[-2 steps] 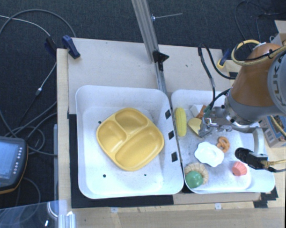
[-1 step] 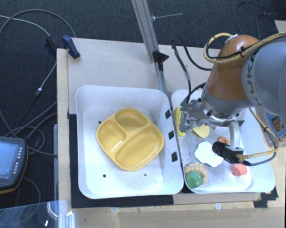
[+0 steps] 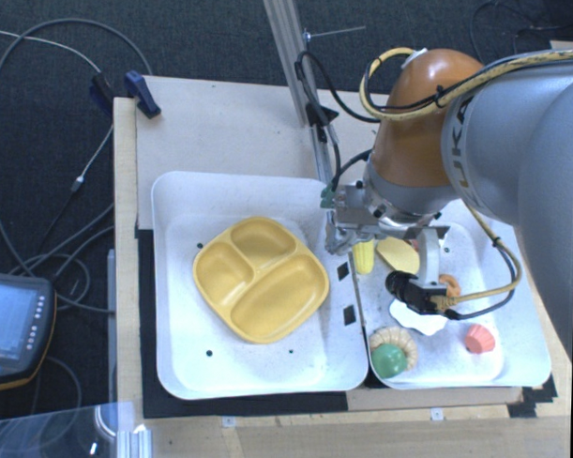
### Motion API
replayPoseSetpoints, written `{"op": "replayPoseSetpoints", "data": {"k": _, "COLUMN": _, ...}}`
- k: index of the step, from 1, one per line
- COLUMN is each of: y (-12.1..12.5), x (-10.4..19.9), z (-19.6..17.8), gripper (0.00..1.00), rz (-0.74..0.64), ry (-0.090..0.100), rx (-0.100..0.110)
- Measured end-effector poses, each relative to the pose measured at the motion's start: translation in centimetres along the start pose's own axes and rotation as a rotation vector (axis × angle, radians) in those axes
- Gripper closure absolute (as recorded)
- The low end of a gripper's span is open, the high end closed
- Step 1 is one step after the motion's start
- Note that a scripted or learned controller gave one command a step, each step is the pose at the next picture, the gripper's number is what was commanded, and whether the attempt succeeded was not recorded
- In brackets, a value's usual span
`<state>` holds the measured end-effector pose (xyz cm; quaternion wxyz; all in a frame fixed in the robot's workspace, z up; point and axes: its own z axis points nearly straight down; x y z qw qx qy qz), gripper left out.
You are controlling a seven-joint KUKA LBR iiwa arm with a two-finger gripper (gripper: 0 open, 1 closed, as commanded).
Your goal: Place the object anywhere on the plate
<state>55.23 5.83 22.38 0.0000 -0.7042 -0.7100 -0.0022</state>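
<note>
Camera view, looking down at a slant on a bench with two shallow white bins side by side. A yellow plate (image 3: 261, 279) with three compartments lies in the middle of the left bin (image 3: 165, 202), and nothing is on it.

The grey arm with its orange band reaches in from the right. Its gripper (image 3: 354, 240) hangs just right of the plate, over the seam where the two bins meet. Whether the gripper is open or closed cannot be told, because the wrist hides it from above.

Directly under the gripper, just right of the plate and inside the right bin (image 3: 523, 352), is a small yellow corn-like piece (image 3: 363, 258). This is probably the object to move. It is unclear whether it is gripped or only lying there.

Farther right of the plate are a pale yellow wedge (image 3: 398, 254) and a flat white piece (image 3: 419, 321). A pink block (image 3: 480, 339) is farthest from the plate. A green ball in a tan ring (image 3: 391, 354) sits to the plate's lower right.

To do this step well, first confirm a firm hold on the corn piece. Lift it clear of the bin walls and carry it left until it is over a plate compartment. Lower it close to the surface before letting go, since the rounded piece may roll.
</note>
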Motion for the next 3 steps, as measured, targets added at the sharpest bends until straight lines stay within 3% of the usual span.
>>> {"op": "replayPoseSetpoints", "data": {"k": 1, "y": 1.1, "x": 4.9, "z": -0.7, "gripper": 1.00, "rz": 0.001, "ry": 0.000, "rx": 0.001}}
{"op": "replayPoseSetpoints", "data": {"k": 2, "y": 0.1, "x": 10.4, "z": 0.0, "gripper": 1.00, "rz": 0.001, "ry": -0.001, "rx": 0.004}}
{"op": "replayPoseSetpoints", "data": {"k": 3, "y": 0.2, "x": 10.1, "z": -0.1, "gripper": 0.00, "rz": 0.007, "ry": -0.003, "rx": 0.004}}
